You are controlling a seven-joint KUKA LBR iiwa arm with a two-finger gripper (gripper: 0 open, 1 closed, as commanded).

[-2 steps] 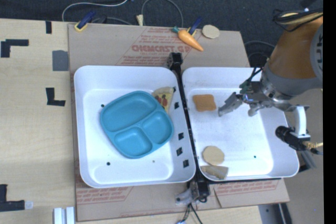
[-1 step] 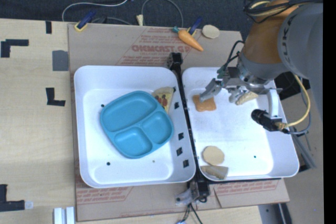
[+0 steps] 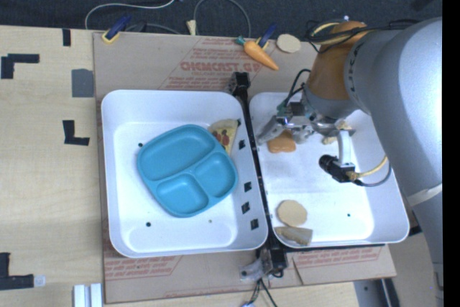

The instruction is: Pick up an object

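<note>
Gripper (image 3: 282, 127) low in the right bin (image 3: 374, 226), finger state unclear, just above an orange food piece (image 3: 282, 146), blue tray (image 3: 187, 169) in left bin (image 3: 118, 154)

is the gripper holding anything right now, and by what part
Cannot be told. The gripper sits right above the orange piece in the right bin, but the view doesn't show it between the fingers.

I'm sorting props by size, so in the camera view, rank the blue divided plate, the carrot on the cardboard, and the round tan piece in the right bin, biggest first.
1. blue divided plate, by far the largest.
2. carrot.
3. round tan piece.
The last two look close in size: the carrot is longer and thinner, so that order is unsure.
</note>
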